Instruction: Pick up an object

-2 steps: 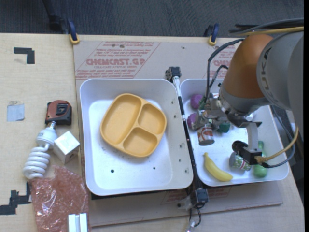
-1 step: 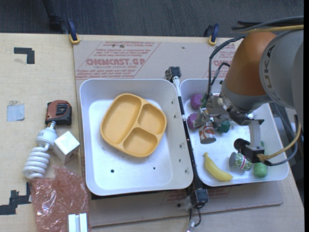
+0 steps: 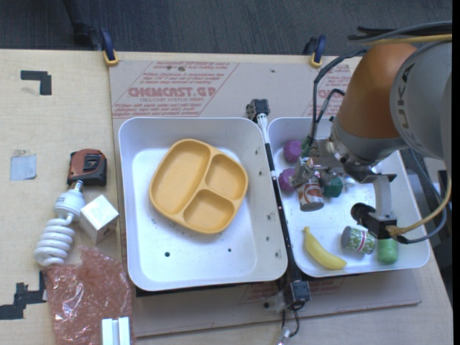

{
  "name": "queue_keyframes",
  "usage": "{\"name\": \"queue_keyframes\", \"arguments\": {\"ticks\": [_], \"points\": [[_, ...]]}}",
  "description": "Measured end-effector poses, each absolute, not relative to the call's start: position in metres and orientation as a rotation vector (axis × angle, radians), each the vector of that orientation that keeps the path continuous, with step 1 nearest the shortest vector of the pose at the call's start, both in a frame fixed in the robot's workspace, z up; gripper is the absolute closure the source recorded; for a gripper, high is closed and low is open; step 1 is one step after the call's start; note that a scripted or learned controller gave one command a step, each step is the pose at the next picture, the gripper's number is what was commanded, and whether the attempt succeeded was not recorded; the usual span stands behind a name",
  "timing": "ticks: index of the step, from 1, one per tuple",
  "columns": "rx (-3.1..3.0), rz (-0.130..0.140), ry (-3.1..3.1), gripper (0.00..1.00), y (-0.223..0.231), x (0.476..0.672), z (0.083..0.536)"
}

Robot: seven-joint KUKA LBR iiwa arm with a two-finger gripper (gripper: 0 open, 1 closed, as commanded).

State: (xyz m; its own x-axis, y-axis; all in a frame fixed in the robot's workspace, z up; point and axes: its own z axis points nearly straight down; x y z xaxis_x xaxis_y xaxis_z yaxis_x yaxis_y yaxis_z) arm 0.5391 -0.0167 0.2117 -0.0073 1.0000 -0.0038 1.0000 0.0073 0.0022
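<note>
My gripper (image 3: 310, 171) hangs low over the left part of the right bin (image 3: 413, 192), reaching in from the right under the grey and orange arm. Directly below its tip lies a small red and white can (image 3: 311, 196), tilted; whether it sits between the fingers I cannot make out. A purple ball (image 3: 292, 149) lies just behind the gripper and a second purple piece (image 3: 287, 180) to its left. A teal object (image 3: 333, 187) rests right of the can. Near the front lie a banana (image 3: 322, 251), a green-lidded jar (image 3: 357, 240) and a green piece (image 3: 387, 251).
The left bin (image 3: 144, 257) holds a yellow divided plate (image 3: 199, 185). On the bench left of the bins are a tape measure (image 3: 88, 167), a spiral bulb (image 3: 59, 228), a white cube (image 3: 100, 214) and a pink plastic bag (image 3: 86, 297).
</note>
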Motion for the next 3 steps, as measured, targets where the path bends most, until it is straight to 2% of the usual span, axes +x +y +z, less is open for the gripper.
{"name": "queue_keyframes", "arguments": {"ticks": [1,2,3], "points": [[2.219,-0.003,2.224,1.0,0.038,0.587,0.192],[2.218,-0.002,2.223,1.0,0.096,0.622,0.192],[2.219,-0.002,2.223,0.0,0.096,0.622,0.192]]}}
